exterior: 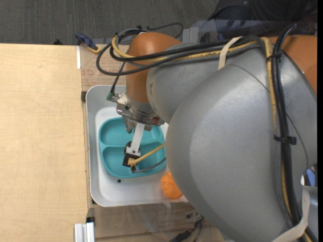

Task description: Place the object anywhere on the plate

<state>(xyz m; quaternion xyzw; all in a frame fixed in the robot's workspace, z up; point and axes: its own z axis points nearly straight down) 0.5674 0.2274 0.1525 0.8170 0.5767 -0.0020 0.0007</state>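
Observation:
A teal plate (112,140) with divided compartments lies in the white bin (96,110). An orange, rounded object (170,186) rests on the bin floor just off the plate's near right corner, partly hidden under the arm. My gripper (130,116) hangs over the plate's far middle part, with the orange wrist band above it. I see nothing held at its tip. The arm's grey bulk hides the right side of the plate and of the bin.
A wide wooden surface (40,135) lies to the left of the bin. A small dark speck (119,180) sits on the bin floor near the plate's front edge. Cables loop above the wrist.

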